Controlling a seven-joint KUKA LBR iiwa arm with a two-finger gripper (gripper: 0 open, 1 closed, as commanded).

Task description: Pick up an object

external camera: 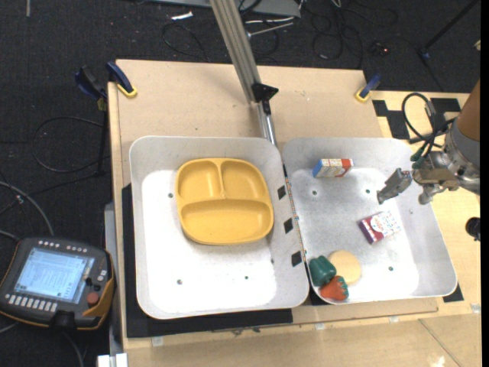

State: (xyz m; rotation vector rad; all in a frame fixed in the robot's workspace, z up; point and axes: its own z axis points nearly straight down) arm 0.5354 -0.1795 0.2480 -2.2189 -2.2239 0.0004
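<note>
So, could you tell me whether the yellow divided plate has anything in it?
Empty: the yellow divided plate shows bare compartments.

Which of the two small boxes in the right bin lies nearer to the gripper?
The small maroon and white box, just below the gripper. The other, a white carton with red and blue ends, lies farther left, near the bin's back wall.

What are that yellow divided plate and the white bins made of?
The yellow plate looks like moulded plastic: uniform colour, rounded dividers, soft sheen. The white bins look like thin matte plastic or painted sheet with small fastener dots; which one is hard to tell.
</note>
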